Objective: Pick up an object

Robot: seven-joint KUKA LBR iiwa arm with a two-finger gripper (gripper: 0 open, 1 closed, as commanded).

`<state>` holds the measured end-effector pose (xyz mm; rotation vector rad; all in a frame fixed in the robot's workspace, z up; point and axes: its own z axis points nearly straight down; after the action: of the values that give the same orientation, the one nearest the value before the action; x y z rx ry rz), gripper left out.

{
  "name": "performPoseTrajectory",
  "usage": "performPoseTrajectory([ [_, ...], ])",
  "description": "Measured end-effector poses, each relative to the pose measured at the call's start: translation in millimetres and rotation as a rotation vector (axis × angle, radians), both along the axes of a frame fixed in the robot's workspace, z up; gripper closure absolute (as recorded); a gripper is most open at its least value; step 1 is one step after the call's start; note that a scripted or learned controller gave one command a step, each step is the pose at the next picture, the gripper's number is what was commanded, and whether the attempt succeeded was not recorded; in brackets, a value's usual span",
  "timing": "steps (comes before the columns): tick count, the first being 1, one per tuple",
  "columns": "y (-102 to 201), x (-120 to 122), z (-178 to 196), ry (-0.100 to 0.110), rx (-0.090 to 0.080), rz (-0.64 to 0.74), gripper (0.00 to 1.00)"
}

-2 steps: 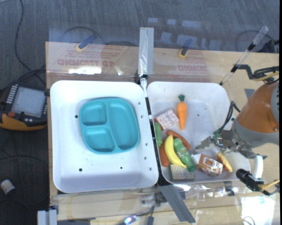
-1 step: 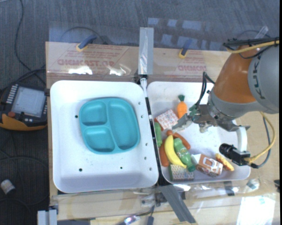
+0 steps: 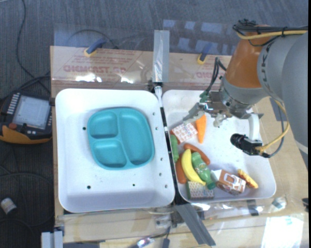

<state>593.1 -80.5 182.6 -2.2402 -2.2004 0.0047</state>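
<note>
Camera view looks down on two white bins side by side. Left bin [image 3: 72, 154] bears a teal divided plate [image 3: 120, 137]. Right bin [image 3: 258, 174] holds a jumble of toy food: an orange carrot [image 3: 201, 128] towards its far side, a small patterned box [image 3: 184, 132] just left of the carrot, and nearer the front a yellow banana [image 3: 190, 167], a green piece [image 3: 201, 165], a red sausage [image 3: 196, 152] and a small orange-and-white carton [image 3: 231, 182]. The gripper [image 3: 207, 112] hangs over the far part of the right bin, its jaws spread wide with the carrot's top just below and between them; nothing is clamped. Whether a finger touches the carrot cannot be told.
</note>
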Motion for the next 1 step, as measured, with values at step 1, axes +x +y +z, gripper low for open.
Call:
performPoseTrajectory([
  [1, -36.7, 19.2, -79.8, -0.02, -0.003, -0.126, 0.0],
])
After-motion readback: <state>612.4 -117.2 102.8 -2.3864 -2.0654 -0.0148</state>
